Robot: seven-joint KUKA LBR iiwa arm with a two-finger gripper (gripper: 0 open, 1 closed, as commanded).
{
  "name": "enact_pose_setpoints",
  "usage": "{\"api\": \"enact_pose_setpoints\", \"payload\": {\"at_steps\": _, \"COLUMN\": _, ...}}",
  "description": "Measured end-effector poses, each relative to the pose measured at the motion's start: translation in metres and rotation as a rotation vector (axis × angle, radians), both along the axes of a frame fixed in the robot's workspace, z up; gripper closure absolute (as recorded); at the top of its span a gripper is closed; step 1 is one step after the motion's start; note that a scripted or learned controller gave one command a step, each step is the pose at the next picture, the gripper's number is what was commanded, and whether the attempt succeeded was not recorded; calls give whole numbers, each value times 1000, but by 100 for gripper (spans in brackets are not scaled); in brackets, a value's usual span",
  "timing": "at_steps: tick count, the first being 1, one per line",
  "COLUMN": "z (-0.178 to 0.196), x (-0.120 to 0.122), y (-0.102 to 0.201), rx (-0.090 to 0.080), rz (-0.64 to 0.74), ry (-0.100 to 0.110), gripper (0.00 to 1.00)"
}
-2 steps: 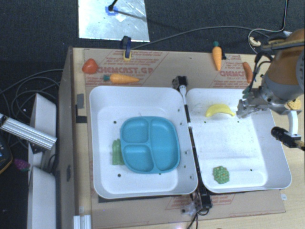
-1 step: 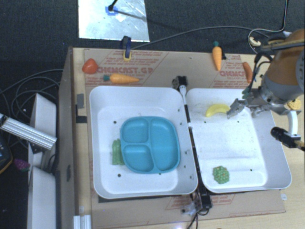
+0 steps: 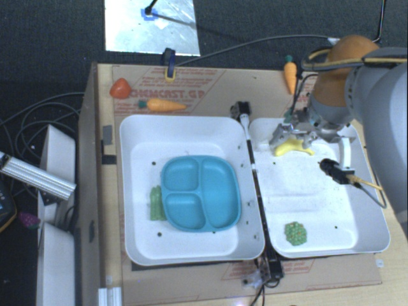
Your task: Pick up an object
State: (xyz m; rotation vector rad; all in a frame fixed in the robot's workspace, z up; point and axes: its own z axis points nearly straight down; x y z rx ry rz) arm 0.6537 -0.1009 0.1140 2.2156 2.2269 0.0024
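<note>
A yellow banana-shaped toy (image 3: 294,148) lies at the far end of the right bin (image 3: 319,203). My gripper (image 3: 295,134) hangs right over its far side, very close to it or touching it; I cannot tell which. A green knobbly ball (image 3: 295,233) rests near the front of the same bin. In the left bin (image 3: 137,171) sits a blue divided plate (image 3: 200,192) with a green piece (image 3: 155,204) against its left side.
On the cardboard behind the bins lie a red tomato toy (image 3: 120,88), an orange carrot (image 3: 166,106) and a smaller carrot (image 3: 291,75). The grey arm (image 3: 376,107) fills the right side above the right bin.
</note>
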Motion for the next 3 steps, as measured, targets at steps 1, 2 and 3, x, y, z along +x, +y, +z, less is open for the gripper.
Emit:
{"api": "enact_pose_setpoints", "payload": {"at_steps": 1, "z": 12, "x": 1, "y": -2, "rx": -3, "rz": 4, "ry": -4, "gripper": 100}}
{"api": "enact_pose_setpoints", "payload": {"at_steps": 2, "z": -17, "x": -42, "y": -27, "rx": -2, "rz": -3, "ry": 1, "gripper": 100}}
{"api": "enact_pose_setpoints", "payload": {"at_steps": 3, "z": -1, "x": -85, "y": -17, "rx": -1, "rz": -4, "ry": 0, "gripper": 100}}
